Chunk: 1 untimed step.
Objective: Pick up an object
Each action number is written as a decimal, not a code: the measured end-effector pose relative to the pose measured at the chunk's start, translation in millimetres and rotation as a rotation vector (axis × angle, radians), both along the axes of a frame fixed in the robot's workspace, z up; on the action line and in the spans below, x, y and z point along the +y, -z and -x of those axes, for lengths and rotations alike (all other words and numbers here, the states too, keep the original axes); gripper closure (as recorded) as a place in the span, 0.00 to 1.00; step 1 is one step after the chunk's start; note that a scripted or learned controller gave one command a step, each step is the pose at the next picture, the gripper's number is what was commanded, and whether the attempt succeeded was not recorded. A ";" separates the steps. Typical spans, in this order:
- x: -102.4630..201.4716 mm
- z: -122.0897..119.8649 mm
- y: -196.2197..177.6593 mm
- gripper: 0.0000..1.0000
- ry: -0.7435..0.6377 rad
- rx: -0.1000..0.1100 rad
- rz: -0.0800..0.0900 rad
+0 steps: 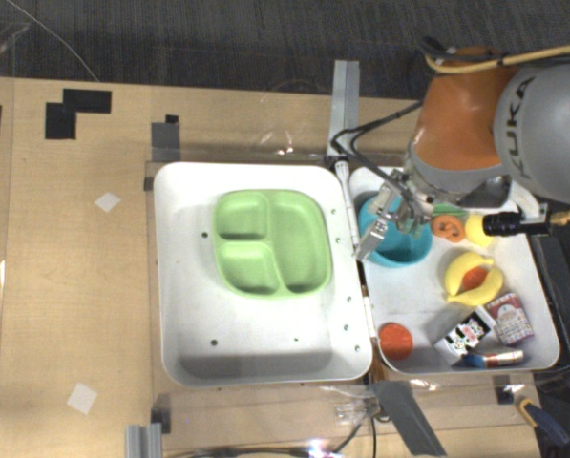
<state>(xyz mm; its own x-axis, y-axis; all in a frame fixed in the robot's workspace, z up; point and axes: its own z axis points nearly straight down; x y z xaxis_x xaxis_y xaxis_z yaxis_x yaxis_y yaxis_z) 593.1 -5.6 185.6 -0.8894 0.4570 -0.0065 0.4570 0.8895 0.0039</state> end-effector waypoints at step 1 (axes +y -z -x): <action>-15.1 -63.7 -1.3 0.00 0.039 -0.002 0.000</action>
